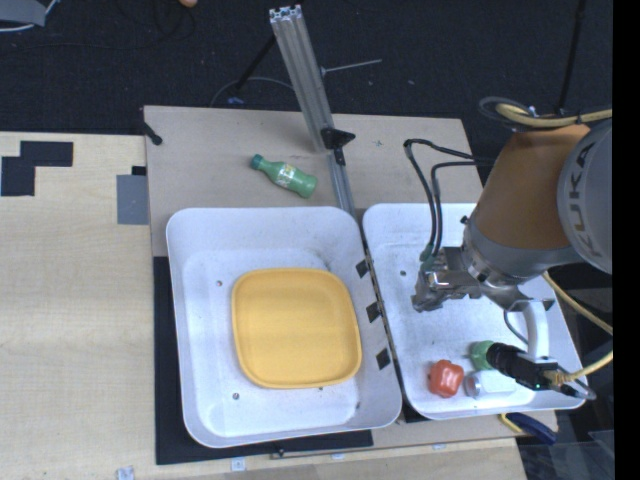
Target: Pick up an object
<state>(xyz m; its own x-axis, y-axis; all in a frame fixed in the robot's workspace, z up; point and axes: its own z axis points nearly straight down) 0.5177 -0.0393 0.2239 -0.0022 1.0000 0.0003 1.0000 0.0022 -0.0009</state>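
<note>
A yellow square plate (296,326) lies flat in the left bin (195,268). In the right bin (400,233) a small red object (446,377) lies near the front edge, with a green object (482,353) and a small white piece (472,388) close beside it. My gripper (432,293) hangs over the middle of the right bin, up and left of the red object and apart from it. Nothing shows between its fingers.
A green bottle (284,174) lies on the bench behind the left bin. A slanted aluminium bar (310,78) rises behind the gap between the bins. Black clips (372,310) sit along the divide. Cables (432,188) hang over the right bin.
</note>
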